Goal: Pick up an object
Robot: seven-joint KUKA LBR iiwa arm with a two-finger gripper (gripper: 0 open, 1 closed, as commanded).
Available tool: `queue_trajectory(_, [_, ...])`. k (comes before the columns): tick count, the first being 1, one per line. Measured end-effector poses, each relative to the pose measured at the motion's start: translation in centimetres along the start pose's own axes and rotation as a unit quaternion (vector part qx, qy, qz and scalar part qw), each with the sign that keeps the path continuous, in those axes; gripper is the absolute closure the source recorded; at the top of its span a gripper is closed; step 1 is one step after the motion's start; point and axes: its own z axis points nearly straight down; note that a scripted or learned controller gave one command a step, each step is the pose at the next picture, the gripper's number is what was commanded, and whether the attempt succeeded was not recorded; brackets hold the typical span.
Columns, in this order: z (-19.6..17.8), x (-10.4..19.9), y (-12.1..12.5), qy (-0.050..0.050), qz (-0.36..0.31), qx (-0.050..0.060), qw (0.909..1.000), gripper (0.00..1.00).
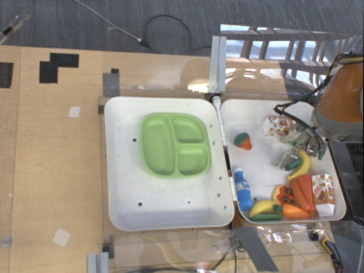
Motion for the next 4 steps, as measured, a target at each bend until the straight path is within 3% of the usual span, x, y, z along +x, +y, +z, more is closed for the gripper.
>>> queue_trajectory(1, [-0.1, 1.7, 4.3, -0.001, -0.010, 0.000, 1.0000, 0.00])
queue_trajectory(2, [0.1, -0.6, 10.9, 0.000, 0.011, 0.000, 0.9999, 0.00])
queue_trajectory(3, [0.0, 0.9, 0.2, 0.000, 0.029, 0.002, 0.9996, 0.00])
queue_trajectory(4, [-1.6, 0.4, 0.6, -0.010, 0.025, 0.000, 0.9996, 1.00])
